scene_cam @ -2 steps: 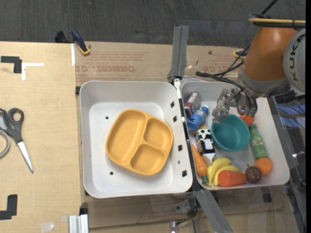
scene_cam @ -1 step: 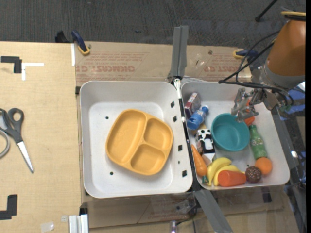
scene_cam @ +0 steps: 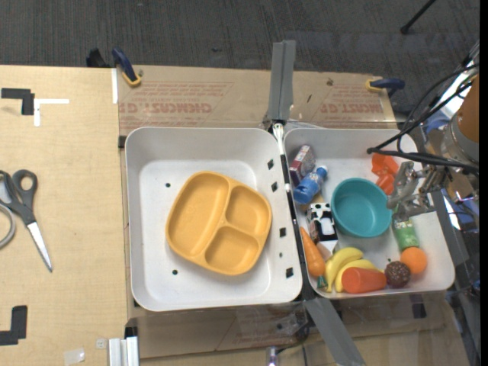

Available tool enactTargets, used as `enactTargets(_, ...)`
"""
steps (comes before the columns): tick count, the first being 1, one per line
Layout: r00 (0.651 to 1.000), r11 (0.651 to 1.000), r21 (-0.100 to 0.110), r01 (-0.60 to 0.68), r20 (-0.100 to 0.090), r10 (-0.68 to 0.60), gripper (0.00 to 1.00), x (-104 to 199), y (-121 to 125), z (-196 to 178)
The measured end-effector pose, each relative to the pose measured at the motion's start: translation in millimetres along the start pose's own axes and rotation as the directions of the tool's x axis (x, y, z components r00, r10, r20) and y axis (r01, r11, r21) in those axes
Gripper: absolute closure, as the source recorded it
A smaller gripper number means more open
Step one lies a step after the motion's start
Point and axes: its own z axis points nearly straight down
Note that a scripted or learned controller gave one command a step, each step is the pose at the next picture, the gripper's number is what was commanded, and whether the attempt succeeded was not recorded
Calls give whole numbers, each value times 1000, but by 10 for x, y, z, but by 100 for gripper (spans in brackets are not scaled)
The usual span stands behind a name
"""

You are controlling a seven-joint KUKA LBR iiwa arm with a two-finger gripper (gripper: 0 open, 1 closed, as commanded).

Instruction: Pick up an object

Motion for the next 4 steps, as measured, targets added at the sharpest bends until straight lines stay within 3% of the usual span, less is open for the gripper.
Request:
enactTargets(1, 999, 999, -1, -46, -3, 46, 100, 98, 294, 1349)
enactTargets(2, 988, 988, 1, -152, 1, 152, 100, -97, -474, -647)
enactTargets(3, 986, 986, 0, -167, 0, 167, 100, -1044, -209, 214)
enactTargets(4, 998, 998, 1, -67, 1, 67, 100, -438, -865, 804)
